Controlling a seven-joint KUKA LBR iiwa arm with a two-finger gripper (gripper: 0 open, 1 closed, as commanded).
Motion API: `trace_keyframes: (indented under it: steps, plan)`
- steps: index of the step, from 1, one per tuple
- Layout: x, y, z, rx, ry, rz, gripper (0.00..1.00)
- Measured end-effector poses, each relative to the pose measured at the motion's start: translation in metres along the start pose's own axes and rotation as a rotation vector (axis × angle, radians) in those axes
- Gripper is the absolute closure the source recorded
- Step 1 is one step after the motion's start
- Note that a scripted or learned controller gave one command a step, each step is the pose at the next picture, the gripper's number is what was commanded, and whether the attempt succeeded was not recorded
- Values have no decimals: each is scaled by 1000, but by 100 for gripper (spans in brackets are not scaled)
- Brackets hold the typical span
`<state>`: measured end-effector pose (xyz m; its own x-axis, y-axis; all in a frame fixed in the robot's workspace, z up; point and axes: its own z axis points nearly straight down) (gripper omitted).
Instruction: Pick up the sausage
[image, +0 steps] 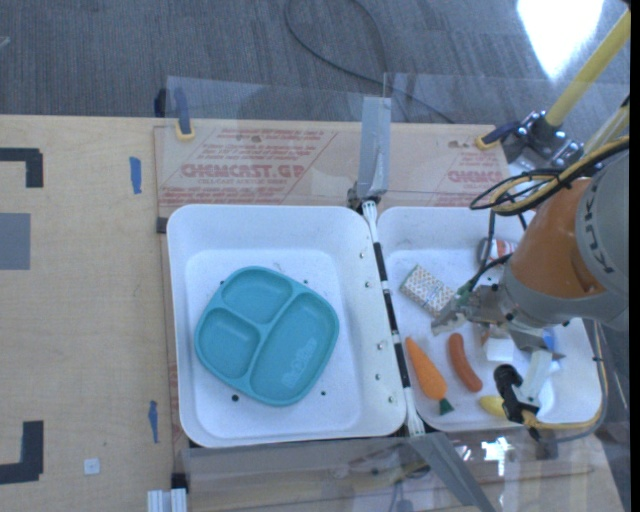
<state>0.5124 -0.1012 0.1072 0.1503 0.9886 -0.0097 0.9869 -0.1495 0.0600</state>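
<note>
The sausage (463, 362), a short reddish-brown link, lies on the floor of the right bin (440, 232), near its front. My gripper (458, 312) hangs just behind the sausage, a little above it, coming off the grey and orange arm from the right. Nothing shows between the gripper and the sausage, and the sausage rests free on the bin floor.
An orange carrot (428, 371) lies just left of the sausage. A speckled pale block (426, 288) sits behind it, and a yellow piece (490, 405) lies at the bin's front. The left bin (190, 240) holds a teal divided plate (266, 334).
</note>
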Motion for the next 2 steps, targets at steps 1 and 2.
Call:
trace_keyframes:
  steps: [1,2]
  plan:
    - [2,-10,-1,-3,-1,-150,0]
    - [3,-9,-1,-2,-1,-167,0]
